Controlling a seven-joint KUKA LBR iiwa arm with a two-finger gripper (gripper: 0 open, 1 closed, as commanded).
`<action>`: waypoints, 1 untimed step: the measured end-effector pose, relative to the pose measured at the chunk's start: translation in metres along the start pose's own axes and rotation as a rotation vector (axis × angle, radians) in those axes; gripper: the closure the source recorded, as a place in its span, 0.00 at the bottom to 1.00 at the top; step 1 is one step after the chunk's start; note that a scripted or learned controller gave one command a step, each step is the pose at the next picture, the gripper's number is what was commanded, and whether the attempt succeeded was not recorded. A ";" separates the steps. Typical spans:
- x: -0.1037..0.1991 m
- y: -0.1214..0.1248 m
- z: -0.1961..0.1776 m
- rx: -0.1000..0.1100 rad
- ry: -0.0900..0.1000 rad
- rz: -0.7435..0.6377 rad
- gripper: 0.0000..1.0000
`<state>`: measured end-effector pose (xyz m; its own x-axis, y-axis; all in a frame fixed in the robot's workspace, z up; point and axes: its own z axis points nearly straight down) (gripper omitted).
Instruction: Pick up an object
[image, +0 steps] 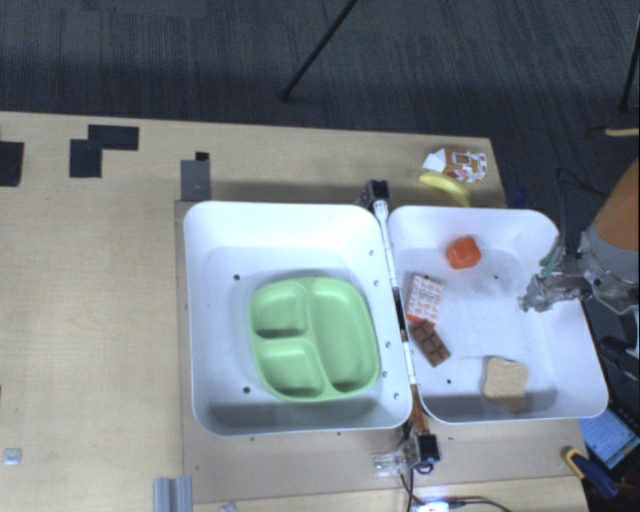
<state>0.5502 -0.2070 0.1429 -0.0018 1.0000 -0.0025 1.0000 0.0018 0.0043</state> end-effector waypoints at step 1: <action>0.001 0.000 0.001 0.001 0.002 -0.001 0.00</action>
<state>0.5503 -0.2059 0.1424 -0.0027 1.0000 -0.0008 1.0000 0.0027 0.0033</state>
